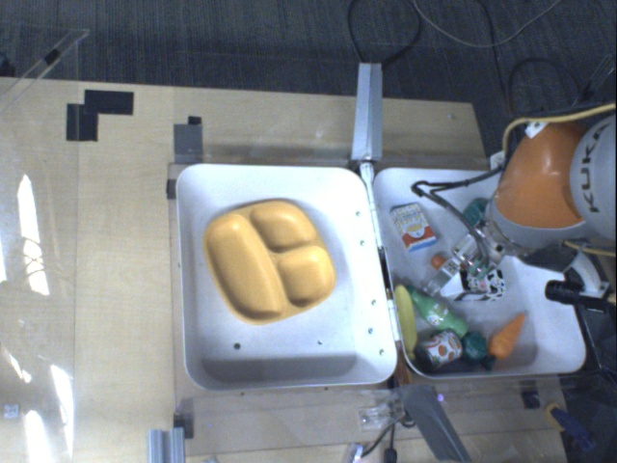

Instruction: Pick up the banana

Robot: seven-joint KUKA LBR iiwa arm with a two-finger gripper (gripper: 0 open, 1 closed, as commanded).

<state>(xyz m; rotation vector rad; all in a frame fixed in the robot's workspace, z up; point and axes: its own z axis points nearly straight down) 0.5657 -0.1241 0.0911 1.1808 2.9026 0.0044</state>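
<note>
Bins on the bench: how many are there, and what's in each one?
2. The left bin holds a yellow divided tray. The right bin holds the banana along its left wall, among small toys; the arm covers part of it, so more may be hidden.

The hand (461,263) hangs over the right bin (549,355) near the banana (405,318).

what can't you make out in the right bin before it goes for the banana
- End effector, camera view: small and blurred among the clutter; open or shut is unclear.
- Banana, camera view: lies along the right bin's left wall; its lower end is hidden by a can.
- Small carton, camera view: print too small to read.
- Arm, camera view: cut off by the right edge.
</note>
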